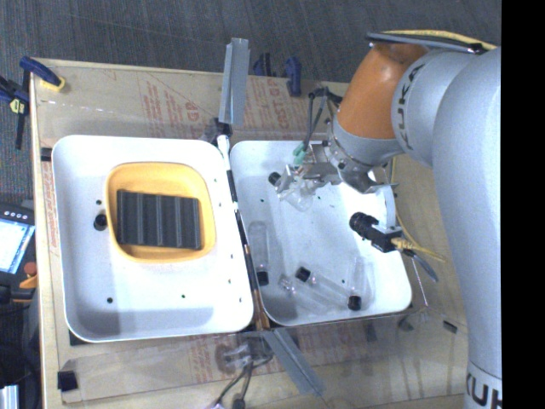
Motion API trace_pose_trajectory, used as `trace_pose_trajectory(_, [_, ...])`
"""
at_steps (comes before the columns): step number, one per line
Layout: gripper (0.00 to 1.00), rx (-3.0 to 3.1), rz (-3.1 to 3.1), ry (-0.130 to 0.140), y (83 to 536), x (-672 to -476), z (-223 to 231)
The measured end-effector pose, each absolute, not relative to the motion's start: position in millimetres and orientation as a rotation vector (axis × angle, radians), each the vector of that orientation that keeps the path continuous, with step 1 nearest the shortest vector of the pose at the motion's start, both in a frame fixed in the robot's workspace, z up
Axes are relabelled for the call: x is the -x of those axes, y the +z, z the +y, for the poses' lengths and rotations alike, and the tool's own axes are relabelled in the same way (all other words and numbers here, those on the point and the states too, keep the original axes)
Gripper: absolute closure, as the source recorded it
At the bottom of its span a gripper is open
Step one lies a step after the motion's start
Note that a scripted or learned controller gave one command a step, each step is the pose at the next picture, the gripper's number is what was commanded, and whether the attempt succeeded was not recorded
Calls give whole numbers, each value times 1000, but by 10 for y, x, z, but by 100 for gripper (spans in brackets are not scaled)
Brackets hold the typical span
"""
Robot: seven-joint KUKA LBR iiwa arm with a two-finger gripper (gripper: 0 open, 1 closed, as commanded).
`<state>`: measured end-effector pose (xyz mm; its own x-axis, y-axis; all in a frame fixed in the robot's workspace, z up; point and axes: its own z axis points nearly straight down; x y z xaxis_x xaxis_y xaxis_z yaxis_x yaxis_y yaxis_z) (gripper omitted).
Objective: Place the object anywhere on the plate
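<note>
Camera view: the likeliest task thing is a small clear object (292,189) with a black end (274,178). It lies well to the right of the yellow plate (162,170), about level with the plate's upper rim. Its long axis seems to run roughly across the view. The black end points back toward the plate and the clear body trails away from it, though the clear plastic is hard to trace against the white floor.

The gripper (305,175) sits directly over the far part of the object, on the side away from the plate. Whether it is open or closed, and whether it has hold of the object, cannot be told.

The object is off the plate, in the right bin (328,233). The plate is in the left bin (85,288) and carries a dark ribbed insert (160,218).

Three more clear tubes with black ends lie right of the plate and lower than its bottom rim. The nearest tube (260,247) runs up and down. The middle tube (317,281) lies slanted, and the farthest tube (356,281) stands nearly vertical in the view.
</note>
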<state>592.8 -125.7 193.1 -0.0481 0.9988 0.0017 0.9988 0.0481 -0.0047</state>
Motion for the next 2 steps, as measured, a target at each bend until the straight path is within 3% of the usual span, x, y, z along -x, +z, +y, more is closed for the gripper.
trace_pose_trajectory(1, [100,1845,-2543,0,1921,-6222,-248])
trace_pose_trajectory(2, [0,1846,-2543,1,1922,-6223,-251])
